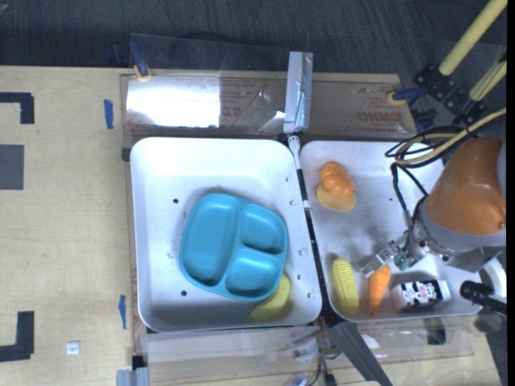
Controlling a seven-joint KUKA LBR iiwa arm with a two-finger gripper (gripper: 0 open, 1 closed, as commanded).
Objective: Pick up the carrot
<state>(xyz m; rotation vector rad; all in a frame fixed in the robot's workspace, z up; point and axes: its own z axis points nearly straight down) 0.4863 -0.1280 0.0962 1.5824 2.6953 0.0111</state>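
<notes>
A: Where is the carrot (pixel 378 289) now?

B: It lies in the right bin (pixel 366 223), near the front wall. It is between the corn (pixel 345 285) on its left and a small black-and-white toy (pixel 421 293) on its right. The corn is just beside it, maybe touching; I cannot tell.

A: And the gripper (pixel 396 256)?

B: It is just above the upper end of the carrot, under the orange band of the arm (pixel 469 193). Whether the fingers are spread or pressed together, I cannot tell; they are too small and the wrist hides part of them. I see nothing held between them.

A: So what makes a good grasp here?

B: I think the fingers should close across the narrow width of the carrot, near its middle, not at the tip. The carrot lies almost along the front-to-back line, so the closing direction is left to right.

A: The risk?

B: One finger must go down into the thin gap on the corn side. If it lands on the corn, the grasp can slip or take the wrong thing. The front wall is also close, so a straight descent is safer.

A: The other things?

B: The duck (pixel 335 186) is well apart, and the blue plate (pixel 233 245) is in the left bin (pixel 153 215). They do not disturb.
</notes>
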